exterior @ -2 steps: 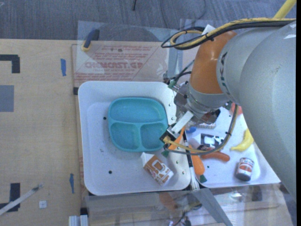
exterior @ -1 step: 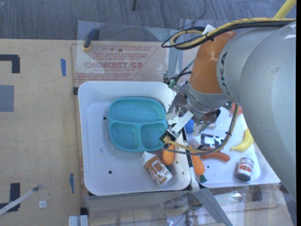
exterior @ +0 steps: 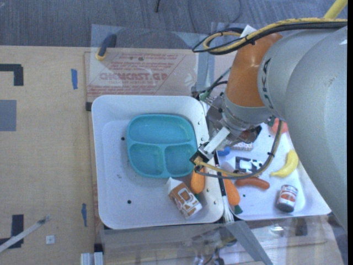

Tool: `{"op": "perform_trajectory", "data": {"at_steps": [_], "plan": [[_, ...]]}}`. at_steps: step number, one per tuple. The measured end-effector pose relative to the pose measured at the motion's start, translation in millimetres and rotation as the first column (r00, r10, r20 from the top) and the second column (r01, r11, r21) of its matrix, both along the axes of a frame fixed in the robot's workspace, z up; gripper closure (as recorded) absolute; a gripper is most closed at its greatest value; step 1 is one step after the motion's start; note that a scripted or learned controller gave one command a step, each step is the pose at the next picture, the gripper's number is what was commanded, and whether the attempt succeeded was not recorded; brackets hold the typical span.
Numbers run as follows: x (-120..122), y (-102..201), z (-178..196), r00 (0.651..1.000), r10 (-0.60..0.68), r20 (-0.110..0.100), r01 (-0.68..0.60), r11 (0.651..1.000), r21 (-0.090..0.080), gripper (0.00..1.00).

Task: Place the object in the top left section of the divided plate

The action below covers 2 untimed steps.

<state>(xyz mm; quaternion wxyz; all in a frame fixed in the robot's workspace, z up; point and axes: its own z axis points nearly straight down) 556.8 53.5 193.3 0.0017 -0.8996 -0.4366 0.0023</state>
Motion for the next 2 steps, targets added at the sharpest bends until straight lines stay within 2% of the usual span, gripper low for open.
{"op": "perform_trajectory", "data": {"at_steps": [1, 2], "plan": [[57, 22, 9, 0.967, 0.253, 0.005, -0.253, 0.967, -0.002, 1.0], [47, 63, -20, 0.792, 0.611, 0.003, -0.611, 0.792, 0.001, 1.0]]}}
